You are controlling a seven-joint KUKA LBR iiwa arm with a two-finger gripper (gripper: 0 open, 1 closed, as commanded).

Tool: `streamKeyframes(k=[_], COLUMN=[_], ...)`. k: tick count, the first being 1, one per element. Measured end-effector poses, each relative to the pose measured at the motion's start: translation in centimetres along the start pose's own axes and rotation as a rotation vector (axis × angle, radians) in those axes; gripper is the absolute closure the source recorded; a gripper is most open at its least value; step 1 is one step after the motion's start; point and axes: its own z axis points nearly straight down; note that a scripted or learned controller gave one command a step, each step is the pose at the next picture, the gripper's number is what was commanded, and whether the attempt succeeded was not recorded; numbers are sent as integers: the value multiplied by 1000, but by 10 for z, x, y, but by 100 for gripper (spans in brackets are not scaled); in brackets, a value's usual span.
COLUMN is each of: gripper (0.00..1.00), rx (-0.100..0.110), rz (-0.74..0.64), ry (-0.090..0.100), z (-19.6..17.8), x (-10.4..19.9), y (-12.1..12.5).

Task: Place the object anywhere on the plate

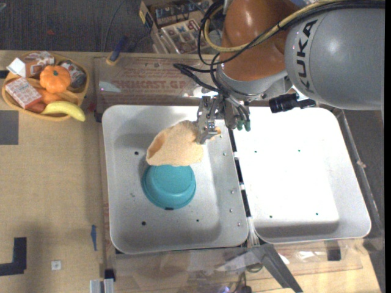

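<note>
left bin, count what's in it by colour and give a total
tan: 1, the flat piece, its far edge at the gripper
teal: 1, the plate, partly under the tan piece
total: 2 in the left bin

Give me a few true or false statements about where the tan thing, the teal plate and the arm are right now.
1. The teal plate sits in the left bin. True.
2. The tan object lies in the right bin. False: it is in the left bin, overlapping the plate's far edge.
3. The gripper is at the tan object's right edge. True.
4. The right bin holds a banana. False: the banana is in a basket outside the bins.
</note>
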Motion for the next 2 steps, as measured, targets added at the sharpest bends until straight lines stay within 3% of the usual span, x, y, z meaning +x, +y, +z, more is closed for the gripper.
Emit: streamKeyframes(k=[1, 2], gripper=[100, 0], rx=[1, 0], rz=[-1, -1], ry=[4, 3], z=[4, 3], x=[26, 26], y=[44, 44])
